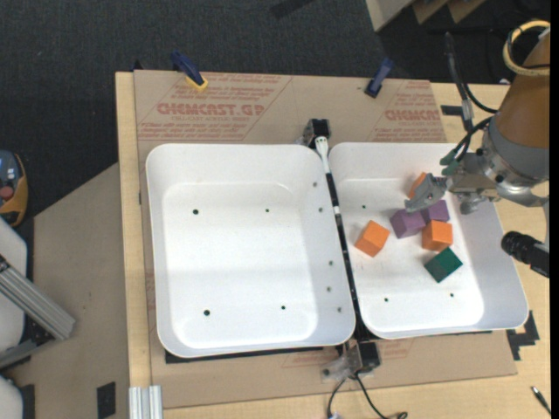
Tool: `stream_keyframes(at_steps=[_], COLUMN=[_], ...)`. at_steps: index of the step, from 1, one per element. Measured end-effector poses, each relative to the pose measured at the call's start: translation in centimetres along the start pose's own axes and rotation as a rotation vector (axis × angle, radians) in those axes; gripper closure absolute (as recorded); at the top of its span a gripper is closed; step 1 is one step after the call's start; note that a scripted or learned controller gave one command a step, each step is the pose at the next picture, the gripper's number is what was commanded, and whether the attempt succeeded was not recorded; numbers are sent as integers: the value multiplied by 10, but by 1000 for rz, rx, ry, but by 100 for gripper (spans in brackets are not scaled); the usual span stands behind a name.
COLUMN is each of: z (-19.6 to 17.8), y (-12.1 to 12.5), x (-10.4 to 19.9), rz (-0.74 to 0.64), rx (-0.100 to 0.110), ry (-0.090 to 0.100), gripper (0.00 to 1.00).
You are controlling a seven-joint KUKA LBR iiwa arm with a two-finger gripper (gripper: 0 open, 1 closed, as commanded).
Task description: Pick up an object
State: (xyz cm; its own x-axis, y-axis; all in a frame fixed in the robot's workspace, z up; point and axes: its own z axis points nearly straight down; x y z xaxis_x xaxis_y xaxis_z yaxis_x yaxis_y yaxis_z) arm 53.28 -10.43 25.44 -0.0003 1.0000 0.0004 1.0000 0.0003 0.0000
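In the right bin (489, 308), towards the desk's right edge, the hand (428, 195) hovers over the blocks, directly above the purple block (407, 223) just beside an orange block (437, 234); whether it grips anything I cannot tell.

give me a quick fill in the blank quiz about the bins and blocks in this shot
1. All the blocks lie in the ____ bin as the camera sees it.
2. The block nearest the divider between the bins is ____.
3. The green block lies ____ the camera than the purple block.
4. The gripper hangs over the ____ bin.

Missing words: right; orange; nearer; right
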Motion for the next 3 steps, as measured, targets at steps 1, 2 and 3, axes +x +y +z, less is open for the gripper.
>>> stream_keyframes(at_steps=[1,2,3], z=[155,170,159], y=[-18,42,40], x=[-1,11,10], rz=[-2,-3,1], rx=[1,-4,-3], ry=[0,-1,-1], gripper=[0,0,100])
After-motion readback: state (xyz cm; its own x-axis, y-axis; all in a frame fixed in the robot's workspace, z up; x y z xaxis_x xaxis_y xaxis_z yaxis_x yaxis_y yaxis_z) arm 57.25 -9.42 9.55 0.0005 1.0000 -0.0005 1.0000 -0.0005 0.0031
